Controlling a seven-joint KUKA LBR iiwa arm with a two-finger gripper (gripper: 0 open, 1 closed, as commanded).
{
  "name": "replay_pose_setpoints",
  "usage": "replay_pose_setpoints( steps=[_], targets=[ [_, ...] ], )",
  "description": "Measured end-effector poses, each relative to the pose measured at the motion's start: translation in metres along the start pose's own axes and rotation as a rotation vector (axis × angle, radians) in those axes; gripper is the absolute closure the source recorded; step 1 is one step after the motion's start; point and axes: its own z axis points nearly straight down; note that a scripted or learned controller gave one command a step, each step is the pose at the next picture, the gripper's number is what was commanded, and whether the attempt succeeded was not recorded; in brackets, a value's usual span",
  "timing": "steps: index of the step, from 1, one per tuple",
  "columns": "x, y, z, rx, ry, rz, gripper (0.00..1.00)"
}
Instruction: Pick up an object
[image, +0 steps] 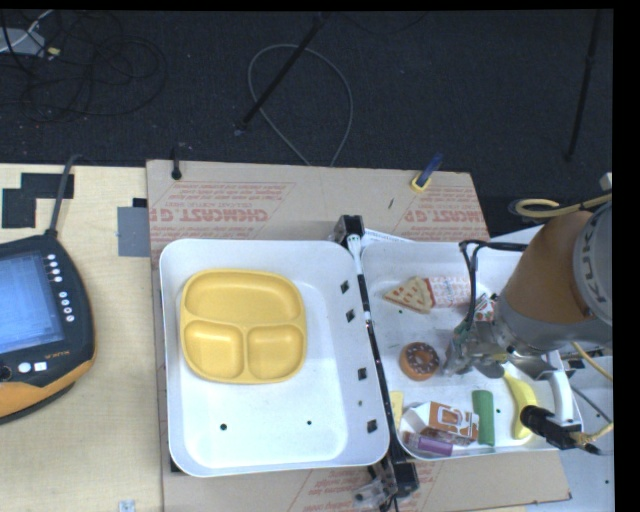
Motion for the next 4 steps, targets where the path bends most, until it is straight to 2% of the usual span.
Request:
replay_pose_setpoints(
  steps=[1, 2, 3, 4],
  targets=[
    [-0.003, -0.002, -0.001, 0.002, -0.001, 0.006, 0.00],
    [-0.075, 0.059, -0.038, -0.008, -0.008, 0.007, 0.00],
    [-0.067, 0.061, -0.008, -0.001, -0.003, 0.008, 0.00],
    [-0.028, 0.042, 0.018, 0.002, -0.001, 0.004, 0.00]
  ],
)
